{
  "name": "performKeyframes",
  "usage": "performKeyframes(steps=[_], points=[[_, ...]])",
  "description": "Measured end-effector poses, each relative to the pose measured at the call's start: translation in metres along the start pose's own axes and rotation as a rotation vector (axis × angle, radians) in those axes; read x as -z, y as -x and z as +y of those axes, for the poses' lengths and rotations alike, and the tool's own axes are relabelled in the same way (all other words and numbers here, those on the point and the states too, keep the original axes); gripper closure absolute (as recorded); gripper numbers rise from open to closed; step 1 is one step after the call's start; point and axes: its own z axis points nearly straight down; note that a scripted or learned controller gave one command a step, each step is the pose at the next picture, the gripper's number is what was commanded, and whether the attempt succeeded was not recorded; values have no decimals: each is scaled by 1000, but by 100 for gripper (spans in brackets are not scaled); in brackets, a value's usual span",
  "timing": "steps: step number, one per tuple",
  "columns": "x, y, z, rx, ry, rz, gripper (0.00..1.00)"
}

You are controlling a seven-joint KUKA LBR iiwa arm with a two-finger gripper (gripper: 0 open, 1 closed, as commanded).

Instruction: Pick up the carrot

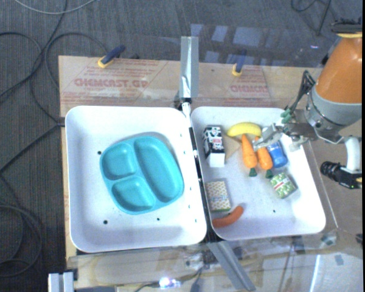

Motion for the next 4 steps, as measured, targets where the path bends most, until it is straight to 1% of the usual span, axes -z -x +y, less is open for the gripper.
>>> performKeyframes(steps=[1, 2, 3, 4], points=[[-95, -5, 14, 86, -1, 0, 0], [-131, 23, 29, 179, 31, -7, 0], [-139, 29, 42, 176, 38, -2, 0], [-124, 30, 47, 177, 59, -11, 100]])
